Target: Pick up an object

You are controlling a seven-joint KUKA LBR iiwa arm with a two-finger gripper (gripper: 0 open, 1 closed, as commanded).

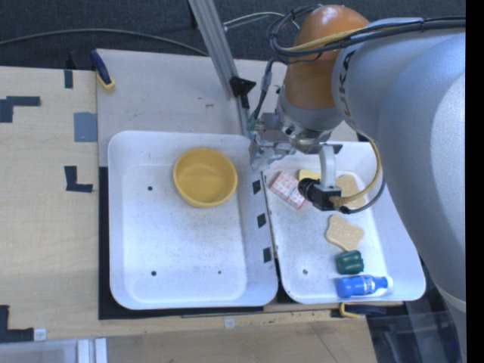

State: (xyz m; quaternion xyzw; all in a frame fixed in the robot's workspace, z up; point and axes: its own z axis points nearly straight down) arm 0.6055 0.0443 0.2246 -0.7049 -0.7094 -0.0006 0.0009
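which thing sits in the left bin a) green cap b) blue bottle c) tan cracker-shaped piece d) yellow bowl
d, the yellow bowl sits alone in the left bin, while the blue bottle, the green piece and the tan piece all lie in the right bin.

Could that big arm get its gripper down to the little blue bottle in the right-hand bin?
Probably yes. The blue bottle lies in the open at the near edge of the right bin, with nothing on top; only the green piece sits close beside it. The gripper hangs at the bin's far end.
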